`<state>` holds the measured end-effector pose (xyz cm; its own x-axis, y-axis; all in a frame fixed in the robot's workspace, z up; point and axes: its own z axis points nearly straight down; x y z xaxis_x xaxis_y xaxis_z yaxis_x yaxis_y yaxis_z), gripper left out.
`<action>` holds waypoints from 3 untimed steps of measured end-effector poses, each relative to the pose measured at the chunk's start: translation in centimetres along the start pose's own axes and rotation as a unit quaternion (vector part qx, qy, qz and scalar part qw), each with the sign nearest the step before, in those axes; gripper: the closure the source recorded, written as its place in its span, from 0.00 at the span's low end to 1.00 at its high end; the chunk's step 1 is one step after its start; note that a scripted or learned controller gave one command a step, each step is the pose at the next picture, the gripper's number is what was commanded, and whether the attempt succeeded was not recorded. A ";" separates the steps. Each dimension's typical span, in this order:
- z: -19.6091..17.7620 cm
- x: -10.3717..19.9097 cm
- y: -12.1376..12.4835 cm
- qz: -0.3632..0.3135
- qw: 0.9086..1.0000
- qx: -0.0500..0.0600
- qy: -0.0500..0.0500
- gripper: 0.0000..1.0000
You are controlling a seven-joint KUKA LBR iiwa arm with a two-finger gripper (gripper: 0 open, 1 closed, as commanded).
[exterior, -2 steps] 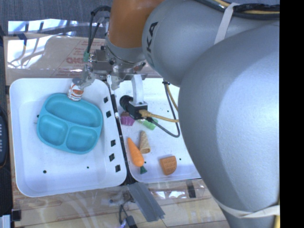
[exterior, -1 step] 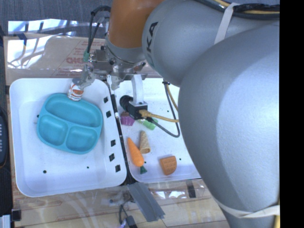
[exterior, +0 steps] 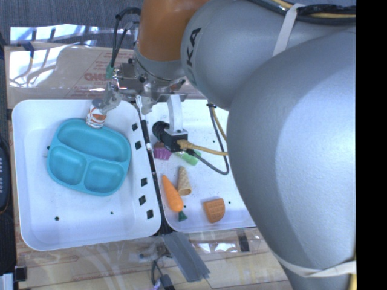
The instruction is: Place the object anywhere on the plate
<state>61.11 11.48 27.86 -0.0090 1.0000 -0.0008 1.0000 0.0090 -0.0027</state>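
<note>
We see the gripper [exterior: 100,109] closed on a small white-and-orange object [exterior: 95,118] at the plate's [exterior: 88,157] upper edge, in the left bin [exterior: 36,222]. A carrot [exterior: 172,196] lies in the right bin [exterior: 239,217].

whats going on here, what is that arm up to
A grey robot arm reaches in over two white bins. Its tool holds a small white and orange object between its fingers at the far edge of the blue divided plate in the left bin. Whether the object rests on the plate yet is unclear. The right bin holds a toy carrot, a cone, a purple piece and an orange block.
</note>
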 end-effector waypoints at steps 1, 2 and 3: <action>0.0 0.0 0.0 0.000 1.000 0.000 0.000 0.00; 0.0 0.0 0.0 0.000 1.000 0.000 0.000 0.00; 0.0 0.0 0.0 0.000 1.000 0.000 0.000 0.00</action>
<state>61.11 11.48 27.86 -0.0090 1.0000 -0.0008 1.0000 0.0090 -0.0027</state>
